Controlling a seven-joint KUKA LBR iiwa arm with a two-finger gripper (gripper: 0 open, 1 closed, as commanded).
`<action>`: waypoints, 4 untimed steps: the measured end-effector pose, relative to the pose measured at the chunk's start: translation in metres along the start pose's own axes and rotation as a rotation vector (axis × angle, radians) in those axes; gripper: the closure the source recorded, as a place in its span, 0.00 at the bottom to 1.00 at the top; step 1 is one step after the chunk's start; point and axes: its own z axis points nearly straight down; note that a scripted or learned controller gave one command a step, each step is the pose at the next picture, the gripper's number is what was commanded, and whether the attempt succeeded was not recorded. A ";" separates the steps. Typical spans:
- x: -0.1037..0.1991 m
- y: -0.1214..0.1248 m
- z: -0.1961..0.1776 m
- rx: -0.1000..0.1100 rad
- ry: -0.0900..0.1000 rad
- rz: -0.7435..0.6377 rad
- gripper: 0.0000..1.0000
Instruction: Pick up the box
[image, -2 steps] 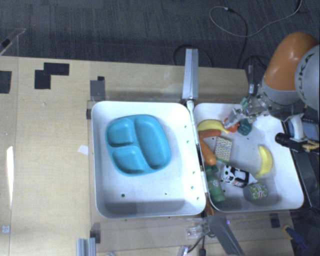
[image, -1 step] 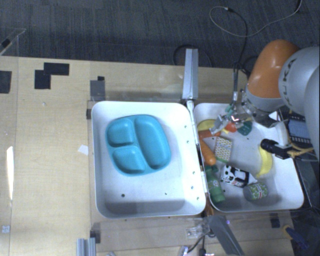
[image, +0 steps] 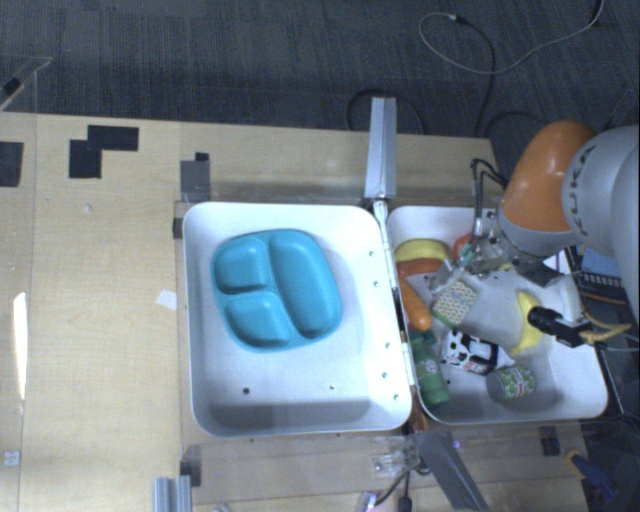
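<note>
A small box (image: 455, 298) with a green-and-white checked face lies tilted in the right bin (image: 580, 400), amid other items. My gripper (image: 482, 256) reaches down into that bin's back part, just above and to the right of the box. The grey wrist and orange band (image: 545, 190) cover most of the gripper. Nothing shows held in it.
Around the box lie a yellow item (image: 422, 249), an orange-red piece (image: 420, 310), a black-and-white patterned pack (image: 468, 350), a green can (image: 514, 382), a green bottle (image: 430, 376) and a pale grey object (image: 495, 312). The left bin (image: 300, 410) holds a blue divided plate (image: 276, 288).
</note>
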 end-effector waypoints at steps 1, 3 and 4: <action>0.001 0.004 -0.013 -0.009 -0.001 -0.002 1.00; -0.022 -0.018 -0.001 0.000 0.000 -0.011 0.00; -0.021 -0.015 -0.013 -0.008 -0.001 -0.013 1.00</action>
